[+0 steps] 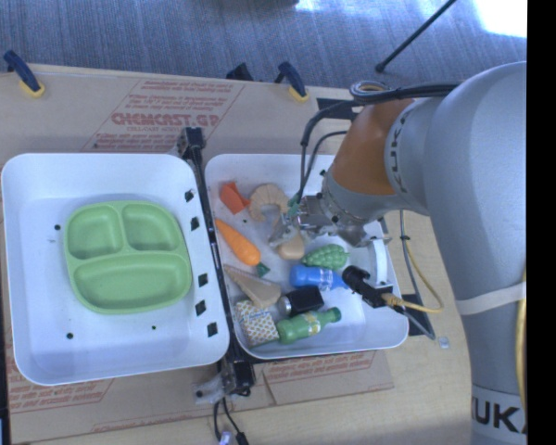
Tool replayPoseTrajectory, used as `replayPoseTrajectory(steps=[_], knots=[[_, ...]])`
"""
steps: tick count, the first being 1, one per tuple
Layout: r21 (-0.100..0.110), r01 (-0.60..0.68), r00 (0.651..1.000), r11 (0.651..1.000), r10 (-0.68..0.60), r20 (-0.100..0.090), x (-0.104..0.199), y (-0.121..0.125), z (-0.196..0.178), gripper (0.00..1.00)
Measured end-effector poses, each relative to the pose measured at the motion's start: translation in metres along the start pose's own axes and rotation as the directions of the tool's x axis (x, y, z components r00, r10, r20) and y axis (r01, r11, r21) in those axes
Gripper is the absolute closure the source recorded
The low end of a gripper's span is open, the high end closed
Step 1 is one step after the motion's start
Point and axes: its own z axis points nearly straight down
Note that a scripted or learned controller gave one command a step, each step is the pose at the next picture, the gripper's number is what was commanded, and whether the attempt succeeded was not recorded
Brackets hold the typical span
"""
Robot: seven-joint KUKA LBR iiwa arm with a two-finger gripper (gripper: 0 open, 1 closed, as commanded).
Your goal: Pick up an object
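The table point(65, 100) has two white bins on it, side by side. The left bin point(28, 248) has a green plate point(127, 255) with three parts lying flat in its middle. The right bin point(259, 170) is full of toy food, and that is where the things to pick up are. I will use the orange carrot point(238, 242) as my marker. Just above the carrot is a small red piece point(232, 197), and up and to the right of it is a tan shell-shaped thing point(267, 199). To the right of the carrot are a pale roundish piece point(292, 247), a bumpy green thing point(327, 256) and a blue thing point(313, 277). Below the carrot lie a tan wedge point(255, 288), a checked piece point(257, 324), a black thing point(305, 299) and a green bottle point(308, 324). The toys lie close, many touching, likely just tipped in. The grey arm point(473, 184) bends down over this bin so its claw point(299, 219) is low, right of the carrot, between the shell thing and the pale piece. I cannot tell how far open the claw is, or if it has hold of anything. I think it is low there to try for a toy in that spot, and the crowding may make a clean grab hard.
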Motion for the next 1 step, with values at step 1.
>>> replayPoseTrajectory(steps=[1], knots=[[-0.008,-0.004,1.000,1.000,0.004,0.001,0.0404,0.0123,-0.1686,1.00]])
